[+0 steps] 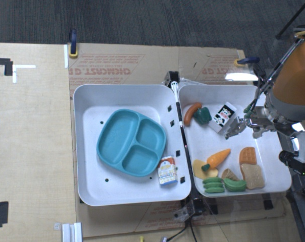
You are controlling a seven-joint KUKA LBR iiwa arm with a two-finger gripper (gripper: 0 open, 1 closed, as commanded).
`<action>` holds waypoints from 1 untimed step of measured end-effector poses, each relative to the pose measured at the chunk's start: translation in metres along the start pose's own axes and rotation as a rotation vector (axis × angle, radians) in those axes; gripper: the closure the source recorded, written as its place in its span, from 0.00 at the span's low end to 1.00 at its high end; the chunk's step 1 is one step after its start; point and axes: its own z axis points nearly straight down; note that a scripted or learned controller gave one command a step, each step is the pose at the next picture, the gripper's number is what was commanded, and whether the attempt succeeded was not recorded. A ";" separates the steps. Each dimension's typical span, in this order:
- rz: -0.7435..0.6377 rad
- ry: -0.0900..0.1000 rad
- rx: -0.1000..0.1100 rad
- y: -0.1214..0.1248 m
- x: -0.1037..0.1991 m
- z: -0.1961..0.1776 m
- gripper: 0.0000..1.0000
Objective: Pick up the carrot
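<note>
While the arm reaches in from the right, its fingers hang over the upper middle of the right bin, and from this slant I cannot tell whether they are wide or narrow; nothing shows between them. The carrot lies below and a little to the left of the fingers, apart from them, tilted with its orange tip up to the right and its green end down to the left. Just up and to the left of the fingers, near them, is a small black-and-white carton, the closest thing to them. Farther left sit a green vegetable and a red-orange sausage, touching each other near the bin's left wall. Below the carrot's green end lies a yellow piece, with a dark green bit touching it. Down and to the right of the fingers are an orange waffle-like slab and a slice of bread, with a smaller brown piece beside them and two green pods along the bin's near wall. Well to the left of the fingers, the left bin holds a blue divided plate and a small printed carton just beside its lower right edge. Both bins rest on a cardboard-covered surface.
</note>
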 end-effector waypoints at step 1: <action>0.058 0.001 0.001 -0.028 -0.013 0.079 0.00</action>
